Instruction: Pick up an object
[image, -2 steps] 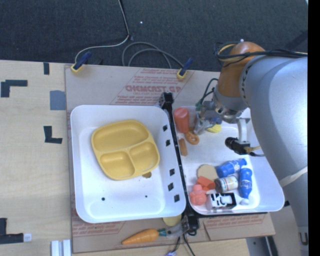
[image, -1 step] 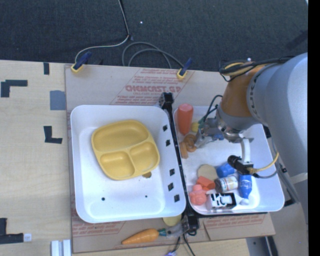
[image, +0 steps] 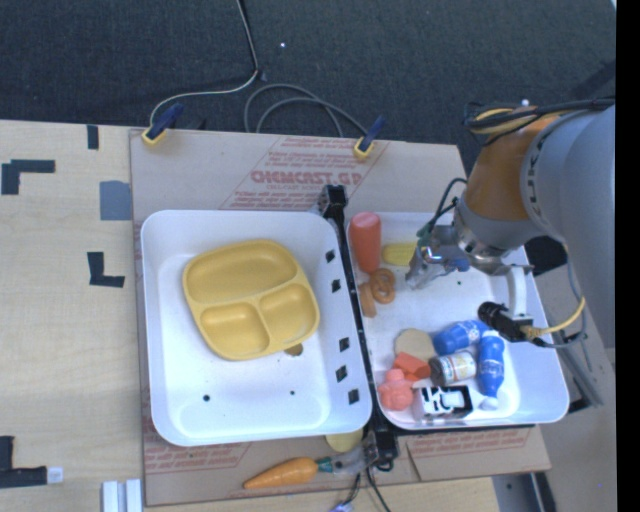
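Orange carrot (image: 283, 472) lies nearest, outside the bins on the bench, below the divider (image: 345, 300). Right of the divider, at the near end of the right bin (image: 545, 340), sit pink pieces (image: 397, 388), a small jar (image: 452, 367) and blue bottles (image: 480, 350). Further up, a pretzel (image: 381, 290) and a red cylinder (image: 365, 240) lie just right of the divider. The gripper (image: 428, 262) hovers beside them near a yellow piece (image: 398, 254); whether its fingers are apart I cannot tell. Left of the divider rests a yellow tray (image: 250, 297). A good pick likely means descending squarely over one isolated object, avoiding the divider.
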